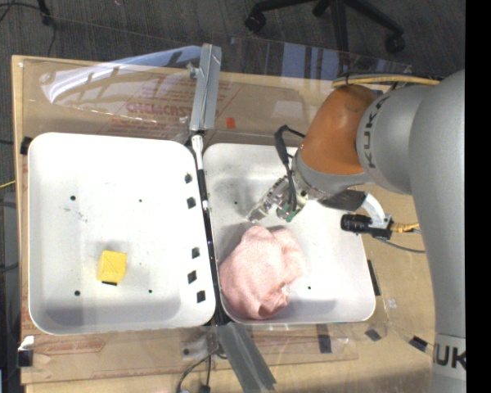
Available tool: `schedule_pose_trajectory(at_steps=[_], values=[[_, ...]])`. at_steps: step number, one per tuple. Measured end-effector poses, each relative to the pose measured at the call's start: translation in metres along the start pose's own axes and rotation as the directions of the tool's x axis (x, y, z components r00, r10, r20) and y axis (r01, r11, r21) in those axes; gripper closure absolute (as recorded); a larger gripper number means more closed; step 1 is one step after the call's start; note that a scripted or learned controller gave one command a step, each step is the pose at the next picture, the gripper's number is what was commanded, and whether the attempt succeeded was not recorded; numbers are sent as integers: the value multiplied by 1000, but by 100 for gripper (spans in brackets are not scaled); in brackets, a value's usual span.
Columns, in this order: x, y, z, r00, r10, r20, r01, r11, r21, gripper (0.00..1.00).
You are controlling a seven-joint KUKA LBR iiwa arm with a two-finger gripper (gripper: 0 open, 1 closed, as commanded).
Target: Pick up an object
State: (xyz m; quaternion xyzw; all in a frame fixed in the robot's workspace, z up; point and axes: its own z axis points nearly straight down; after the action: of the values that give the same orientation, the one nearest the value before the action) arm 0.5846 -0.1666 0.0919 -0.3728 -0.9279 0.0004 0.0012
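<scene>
The gripper (272, 205) hangs over the right bin (344, 281), just above the pink cloth (260, 270) lying in that bin's lower left part. Whether the gripper is open or closed cannot be determined; nothing is visibly held. A yellow block (112, 267) rests in the left bin (65, 170).

Jaws hover above the pink cloth (262, 270) (right bin (344, 301)); yellow block (112, 266) lies in the left bin (49, 219).

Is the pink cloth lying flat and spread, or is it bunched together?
Bunched. The pink cloth sits as a rounded, crumpled heap with folds in the right bin, just below the claw.
</scene>
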Motion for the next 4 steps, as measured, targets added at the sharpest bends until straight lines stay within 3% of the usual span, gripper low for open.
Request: schedule_pose_trajectory(at_steps=[1, 2, 3, 4], values=[[-38, 45, -1, 982, 189, 3, -189, 982, -3, 100], [-37, 44, -1, 982, 189, 0, -189, 982, -1, 0], [-8, 97, -62, 967, 255, 2, -255, 967, -3, 0], [-7, 91, -26, 930, 368, 7, -368, 930, -3, 0]])
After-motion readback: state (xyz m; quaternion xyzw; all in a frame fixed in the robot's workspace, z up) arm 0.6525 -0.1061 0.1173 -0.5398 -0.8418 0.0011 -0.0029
